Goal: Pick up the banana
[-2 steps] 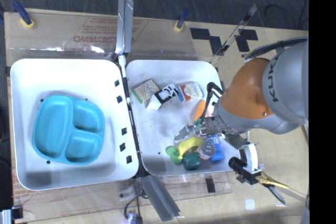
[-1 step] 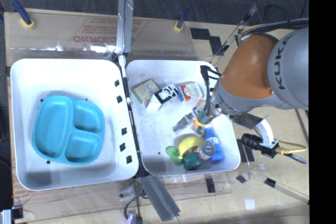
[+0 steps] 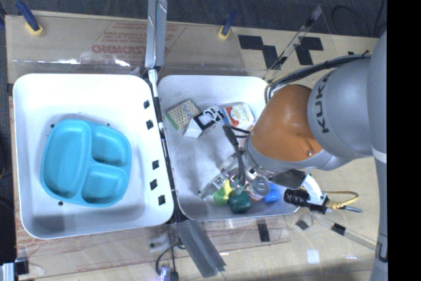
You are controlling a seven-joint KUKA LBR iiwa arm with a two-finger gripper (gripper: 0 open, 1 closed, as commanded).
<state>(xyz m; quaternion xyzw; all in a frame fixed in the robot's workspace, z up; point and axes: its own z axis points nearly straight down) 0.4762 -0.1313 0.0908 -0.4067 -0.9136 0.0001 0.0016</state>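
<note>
- Camera view is giving us two white bins side by side on the bench — left bin [image 3: 26, 141], right bin [image 3: 197, 85].
- We are seeing a blue divided tray [image 3: 85, 161] sitting in the left bin, three compartments, nothing in them that we can make out.
- We are seeing the grey arm [image 3: 348, 108] reaching in from the right, its orange band [image 3: 286, 125] hanging over the right bin's right side.
- Gripper [image 3: 231, 182] is sitting low over the near end of the right bin, in a tight cluster of small things.
- We are reading a yellow piece just beside the gripper tip as the banana [image 3: 227, 193] — it is lying at the bin's near edge, mostly hidden.
- We are not able to tell the claw's opening or whether anything is between its tips; clutter and the wrist are covering it.
- A dark green object [image 3: 240, 203] is lying touching the yellow piece, a blue object [image 3: 270, 195] just to its right.
- Further back in the right bin we are seeing a greenish checked box [image 3: 181, 114], a white and black package [image 3: 209, 119] and a white carton with red and blue print [image 3: 240, 115], close together.
</note>
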